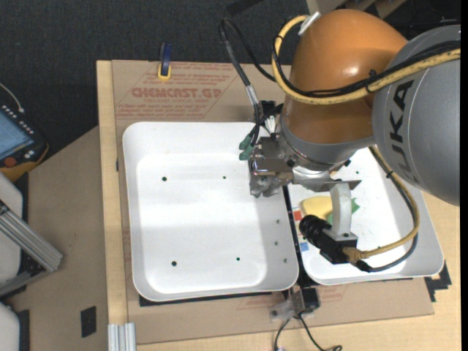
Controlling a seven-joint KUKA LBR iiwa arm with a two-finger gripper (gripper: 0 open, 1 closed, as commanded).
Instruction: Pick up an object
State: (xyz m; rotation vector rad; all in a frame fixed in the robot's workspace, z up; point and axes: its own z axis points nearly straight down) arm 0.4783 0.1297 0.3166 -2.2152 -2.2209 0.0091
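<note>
Left bin [183, 218]: lay nearest, its white floor bare.
Right bin [409, 232]: held a yellow object [316, 206] beside a green piece [354, 205], partly under the arm.
Pincer [265, 168]: hung over the bins' shared edge; opening could not be told.
Arm [351, 86]: orange-banded, farthest.

**A robotics lab bench, by every visible sign**

This is a lab or test cell, not a home. A large grey industrial arm [409, 123] with an orange band [336, 64] and loose yellow-and-black cabling reaches over a surface [110, 196] covered with brown sheet material printed with a maker's name. Two shallow white bins [139, 218] sit side by side on it. A blue clamp [165, 61] grips the far edge, aluminium framing [25, 236] lies at the left, and dark carpet [73, 20] surrounds the bench.
</note>
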